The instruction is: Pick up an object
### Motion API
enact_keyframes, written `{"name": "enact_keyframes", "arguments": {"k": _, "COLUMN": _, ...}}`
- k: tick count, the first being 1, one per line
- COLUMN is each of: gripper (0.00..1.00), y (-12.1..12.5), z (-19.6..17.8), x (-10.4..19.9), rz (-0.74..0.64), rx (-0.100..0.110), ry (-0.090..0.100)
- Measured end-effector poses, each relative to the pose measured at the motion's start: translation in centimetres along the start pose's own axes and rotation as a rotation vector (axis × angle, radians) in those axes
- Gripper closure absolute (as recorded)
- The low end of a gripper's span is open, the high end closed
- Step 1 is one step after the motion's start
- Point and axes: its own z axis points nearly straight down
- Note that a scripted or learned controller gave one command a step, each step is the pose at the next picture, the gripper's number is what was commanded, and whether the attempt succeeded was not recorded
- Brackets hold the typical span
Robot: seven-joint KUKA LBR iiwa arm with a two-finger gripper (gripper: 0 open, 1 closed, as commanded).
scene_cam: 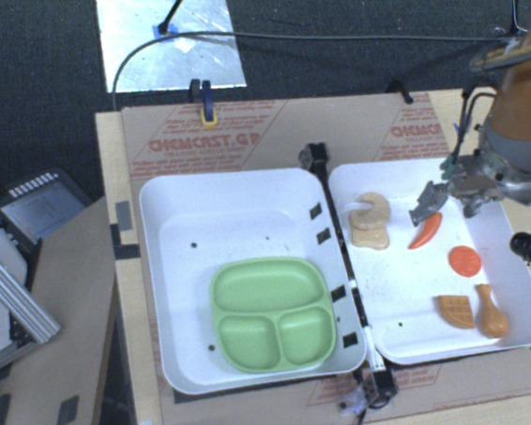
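My gripper [431, 203] reaches in from the right and hangs over the upper middle of the right bin [407, 345]. Just below its tip lies a slim orange-red toy pepper [425, 231]; whether the two touch I cannot tell. A beige curved food piece [372, 221] lies to the left of the gripper. A round red piece [465, 260] sits lower right of the pepper. Near the bin's front right corner lie a brown waffle-like piece [455, 310] and a tan drumstick [490, 312].
The left bin [167, 217] holds a green divided plate [271, 312] toward its front. Black clips [316, 159] join the two bins along the middle. The arm's grey body [522, 142] overhangs the right bin's far right side.
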Motion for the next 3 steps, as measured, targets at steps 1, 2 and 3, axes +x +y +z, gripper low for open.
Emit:
{"name": "enact_keyframes", "arguments": {"k": 1, "gripper": 0.0, "y": 0.2, "z": -0.6, "x": 0.0, "rz": -0.002, "rx": -0.011, "ry": -0.001}}
{"name": "enact_keyframes", "arguments": {"k": 2, "gripper": 0.0, "y": 0.1, "z": 5.5, "x": 0.6, "rz": -0.001, "rx": -0.007, "ry": 0.0}}
{"name": "enact_keyframes", "arguments": {"k": 3, "gripper": 0.0, "y": 0.0, "z": 11.8, "x": 0.8, "rz": -0.001, "rx": -0.007, "ry": -0.001}}
